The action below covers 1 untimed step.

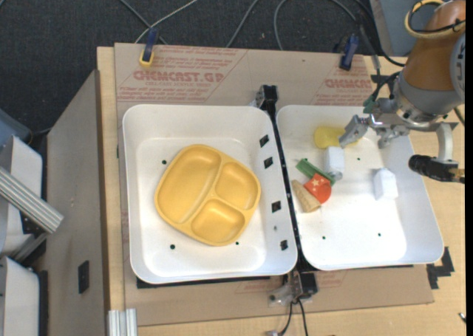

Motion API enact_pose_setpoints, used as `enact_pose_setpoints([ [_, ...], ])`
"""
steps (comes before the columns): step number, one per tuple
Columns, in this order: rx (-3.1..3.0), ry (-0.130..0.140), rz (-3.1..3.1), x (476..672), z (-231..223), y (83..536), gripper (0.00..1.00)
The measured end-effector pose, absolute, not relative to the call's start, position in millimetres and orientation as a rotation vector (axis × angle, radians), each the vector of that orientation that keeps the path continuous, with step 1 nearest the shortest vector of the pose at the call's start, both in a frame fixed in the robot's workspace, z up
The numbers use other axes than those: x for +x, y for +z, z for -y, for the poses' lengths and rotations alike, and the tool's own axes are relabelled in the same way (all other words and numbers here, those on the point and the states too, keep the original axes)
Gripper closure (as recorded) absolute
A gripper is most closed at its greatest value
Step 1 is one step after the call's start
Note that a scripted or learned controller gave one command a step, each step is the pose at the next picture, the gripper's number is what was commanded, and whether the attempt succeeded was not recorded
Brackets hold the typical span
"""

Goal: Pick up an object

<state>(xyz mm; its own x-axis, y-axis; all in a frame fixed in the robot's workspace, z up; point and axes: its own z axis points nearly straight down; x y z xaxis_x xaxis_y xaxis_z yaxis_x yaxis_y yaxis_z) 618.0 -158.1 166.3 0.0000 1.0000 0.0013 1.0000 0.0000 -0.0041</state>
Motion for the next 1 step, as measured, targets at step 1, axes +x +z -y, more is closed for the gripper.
enact_pose_setpoints([
  [1, -2.217, 0.003, 2.221, 624.5, 152.7, 120.9, 0.0],
])
